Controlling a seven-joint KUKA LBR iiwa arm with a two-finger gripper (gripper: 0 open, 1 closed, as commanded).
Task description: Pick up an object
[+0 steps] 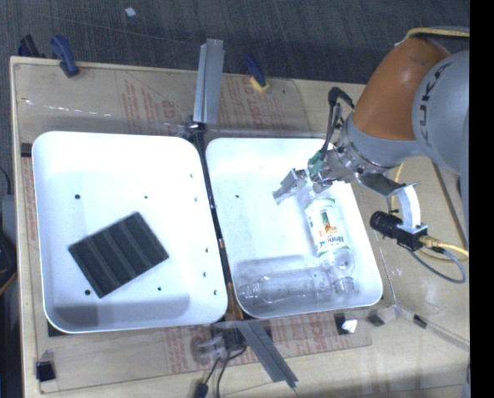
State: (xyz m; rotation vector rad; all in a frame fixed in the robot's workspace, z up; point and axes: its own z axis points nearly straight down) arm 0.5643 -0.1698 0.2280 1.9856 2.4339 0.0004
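Lying along the near wall of the right bin [230, 222], a clear plastic bottle [293, 286] rests on its side, so transparent that its outline melts into the white floor and its ends are hard to fix. Just beyond it, and touching or nearly touching its right end, a second small bottle with a white and orange label [327, 230] lies pointing away from the camera toward the arm. Across the divider, the left bin [48, 222] holds 1 dark ribbed slab [118, 253], flat and set at a slant, well apart from everything else. Farther back, the tool [301, 182] hangs over the upper middle of the right bin, right at the far end of the labelled bottle, with the grey arm and its orange band [396, 85] behind it. Nothing can be seen between its tips, so I judge the pick as not yet made: all 3 objects lie on the bin floors, and a closing grip and a lift are left to do. Whether the tool is spread or clenched I cannot tell, since its metal parts blur together against the white. Beyond the bins, blue clamps [65, 56] grip the far edge of the tabletop [106, 98].
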